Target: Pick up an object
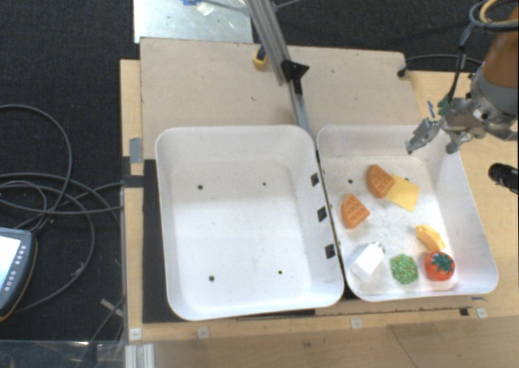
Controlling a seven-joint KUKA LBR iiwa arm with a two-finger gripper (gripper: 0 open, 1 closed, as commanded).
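Observation:
The right bin holds several toy foods. An orange waffle piece lies near its left wall, and an orange bread-like piece touches a yellow cheese wedge. Along the front lie a white block, a green lump, a red tomato and a small yellow-orange piece. My gripper hangs over the back right part of this bin, open, with nothing between its fingers. It stands up and to the right of the cheese wedge.
The left bin sits beside the right one, with black clips on the shared wall. A grey metal pole slants in from the top toward the bins' back junction. Cables lie on the dark floor at the left.

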